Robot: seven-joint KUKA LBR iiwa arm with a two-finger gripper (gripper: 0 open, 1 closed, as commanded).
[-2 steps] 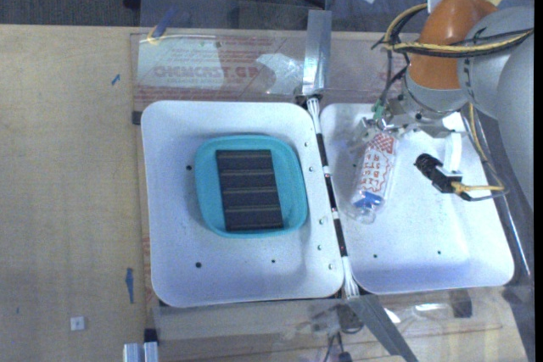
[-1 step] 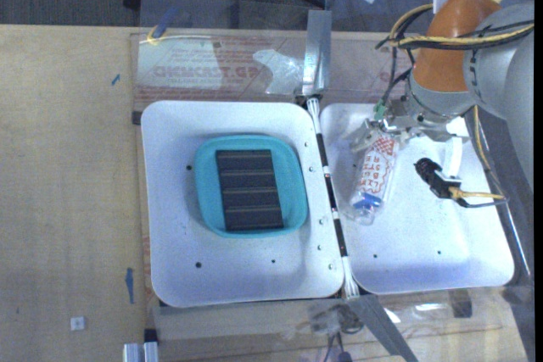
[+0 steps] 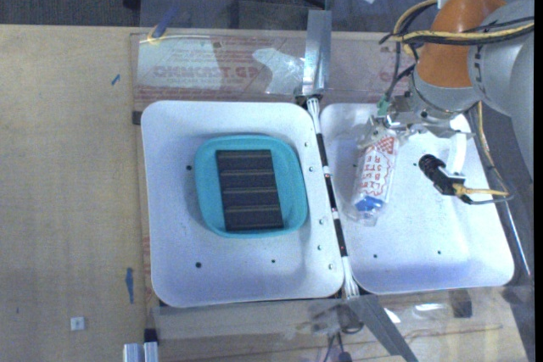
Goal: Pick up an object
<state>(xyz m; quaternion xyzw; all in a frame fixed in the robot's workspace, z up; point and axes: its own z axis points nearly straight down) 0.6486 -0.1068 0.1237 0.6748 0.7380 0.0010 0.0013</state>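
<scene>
Although the gripper point(image 3: 392, 125) is seen low over the right bin point(image 3: 475, 267), at the upper end of a clear plastic bottle point(image 3: 374, 174) with red lettering, whether that bottle is clasped cannot be told. The bottle is lying tilted near the bin's left wall. A teal tray point(image 3: 208, 182) is seen in the left bin point(image 3: 170, 267). A firm hold across the bottle's neck would be needed before any lift, since smooth plastic is judged likely to slip.

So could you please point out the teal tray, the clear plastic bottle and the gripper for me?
teal tray point(image 3: 207, 182): camera view, on its left rim.
clear plastic bottle point(image 3: 377, 169): camera view, on the red-and-white label.
gripper point(image 3: 392, 121): camera view, at the fingertips, above the bottle's top end.
</scene>
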